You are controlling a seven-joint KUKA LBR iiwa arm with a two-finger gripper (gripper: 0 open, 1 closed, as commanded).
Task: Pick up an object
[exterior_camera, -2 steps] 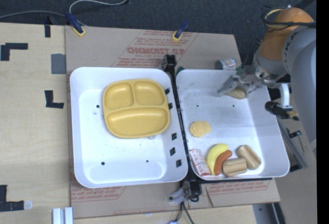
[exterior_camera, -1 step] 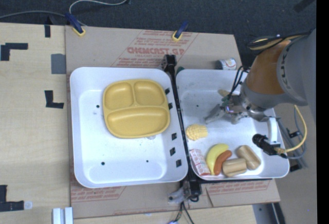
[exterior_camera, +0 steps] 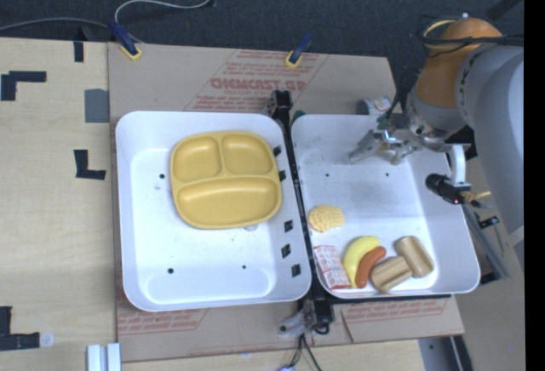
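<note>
Camera view shows the gripper (exterior_camera: 381,147) with jaws spread and nothing between them, over the right bin (exterior_camera: 366,191). Nearest along that bin's near wall lies a toy corn cob (exterior_camera: 326,218); it is probably light, stiff plastic with a bumpy surface, best pinched across its short middle.

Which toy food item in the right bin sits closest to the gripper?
The yellow corn cob: it lies alone mid-bin, nearer the gripper than the banana, carrot, bread pieces and packet clustered along the front edge.

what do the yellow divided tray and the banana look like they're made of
Yellow divided tray: looks like molded plastic, with a smooth matte surface, uniform color and rounded compartment ridges. Banana: probably a plastic toy, given its flat even yellow and faint sheen; too small to be certain.
</note>
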